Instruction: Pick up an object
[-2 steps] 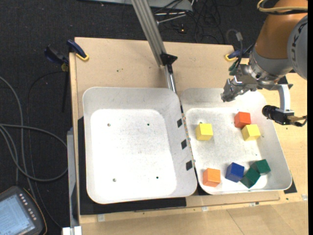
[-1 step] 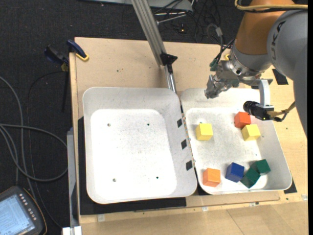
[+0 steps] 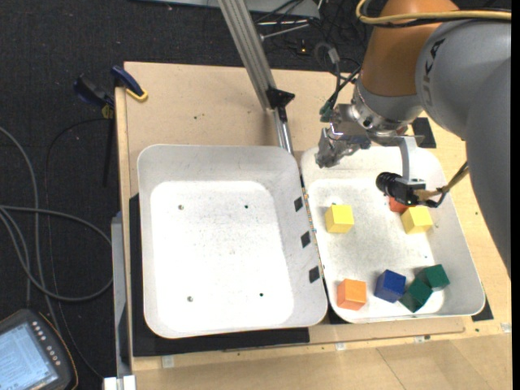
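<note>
Blocks, 2 yellow [image 3: 340,218] among them, sit loose below the gripper [image 3: 331,154], which should drop squarely over 1 before pinching.

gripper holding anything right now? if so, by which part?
Nothing visibly held. The gripper hangs over the far left corner of the right bin, and the blocks, such as the nearest yellow block, lie apart from it.

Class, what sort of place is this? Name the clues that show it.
Probably a robotics lab: a KUKA arm over a bench with two white bins, coloured blocks, and loose cables on the floor.
</note>
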### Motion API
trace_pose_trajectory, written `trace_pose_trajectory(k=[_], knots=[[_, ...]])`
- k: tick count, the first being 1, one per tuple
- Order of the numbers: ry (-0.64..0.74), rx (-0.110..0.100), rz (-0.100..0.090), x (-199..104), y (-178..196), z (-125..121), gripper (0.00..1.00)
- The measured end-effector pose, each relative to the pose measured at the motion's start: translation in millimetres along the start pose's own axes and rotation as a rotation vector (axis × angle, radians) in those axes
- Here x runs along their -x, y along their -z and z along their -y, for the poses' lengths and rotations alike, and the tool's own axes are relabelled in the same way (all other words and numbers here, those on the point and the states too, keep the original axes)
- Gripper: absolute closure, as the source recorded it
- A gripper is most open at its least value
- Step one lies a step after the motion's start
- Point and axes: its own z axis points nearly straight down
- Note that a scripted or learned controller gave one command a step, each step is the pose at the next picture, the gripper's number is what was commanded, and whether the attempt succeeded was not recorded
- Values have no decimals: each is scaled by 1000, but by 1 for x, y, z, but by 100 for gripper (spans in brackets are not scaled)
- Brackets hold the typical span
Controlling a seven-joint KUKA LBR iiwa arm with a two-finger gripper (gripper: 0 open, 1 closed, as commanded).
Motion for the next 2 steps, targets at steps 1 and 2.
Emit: trace_pose_trajectory(k=[1,2], knots=[[0,-1,0,-48,-7,-1,100],[0,2,-1,-91,0,-6,100]])
